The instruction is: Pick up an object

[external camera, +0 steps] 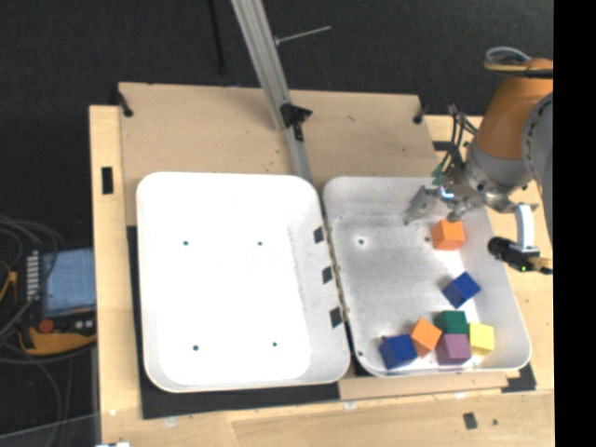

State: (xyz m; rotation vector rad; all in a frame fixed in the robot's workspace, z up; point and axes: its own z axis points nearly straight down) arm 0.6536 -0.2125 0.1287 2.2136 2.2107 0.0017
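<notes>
Gripper (445, 203) hovering just above orange cube (449, 234), near right bin (372, 277) far edge; can't tell its opening. Cube looks light, stiff, maybe foam — pinch flat opposite sides. Other cubes (438, 338) clustered at near edge. Left bin (233, 277) alongside.

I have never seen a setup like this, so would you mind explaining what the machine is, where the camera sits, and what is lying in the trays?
This is one picture from a camera fixed above a wooden bench, looking down at a slant. The grey robot arm with an orange band reaches in from the right; its gripper hangs over the right shallow white bin. I cannot tell whether it holds anything. Just below it sits an orange cube. Further down lies a blue cube, then a cluster: another blue cube, an orange one, green, purple and yellow. The left white bin sits beside it.
</notes>
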